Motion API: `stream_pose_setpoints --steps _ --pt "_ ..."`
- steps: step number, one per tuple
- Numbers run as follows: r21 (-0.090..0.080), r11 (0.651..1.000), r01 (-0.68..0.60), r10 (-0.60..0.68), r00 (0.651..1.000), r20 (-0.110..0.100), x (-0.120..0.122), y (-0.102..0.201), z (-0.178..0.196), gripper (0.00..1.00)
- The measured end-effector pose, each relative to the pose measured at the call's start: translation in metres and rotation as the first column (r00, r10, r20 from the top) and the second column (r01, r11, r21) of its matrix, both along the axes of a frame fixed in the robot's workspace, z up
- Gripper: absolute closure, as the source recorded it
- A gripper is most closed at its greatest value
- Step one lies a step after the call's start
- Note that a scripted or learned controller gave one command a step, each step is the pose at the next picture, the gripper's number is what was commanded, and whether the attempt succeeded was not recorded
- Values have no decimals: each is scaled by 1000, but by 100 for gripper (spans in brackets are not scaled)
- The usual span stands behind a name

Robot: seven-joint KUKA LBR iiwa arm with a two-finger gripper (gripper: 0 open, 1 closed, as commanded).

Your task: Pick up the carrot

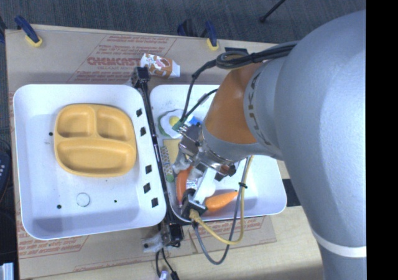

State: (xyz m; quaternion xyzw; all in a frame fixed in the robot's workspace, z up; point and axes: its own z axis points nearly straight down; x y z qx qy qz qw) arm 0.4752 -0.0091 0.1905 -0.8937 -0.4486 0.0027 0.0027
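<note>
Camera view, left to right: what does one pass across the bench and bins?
A blue clamp → yellow tray → packet → carrot.

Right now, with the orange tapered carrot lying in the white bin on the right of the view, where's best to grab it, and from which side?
Probably the thick middle of the orange tapered carrot, from straight above, pinching across its narrow width. It lies flat, roughly lengthwise along the near wall of the white bin, so a side approach would likely meet that wall.
</note>
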Motion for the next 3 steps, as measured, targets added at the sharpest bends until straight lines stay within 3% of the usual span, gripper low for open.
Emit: stream_pose_setpoints --steps 1,2,3 --pt "0 1000 10 -10 1000 1 0 90 42 100" --pt "-1 998 -62 62 998 3 36 91 96 100" --pt "-2 998 55 -55 998 -1 0 83 0 100"
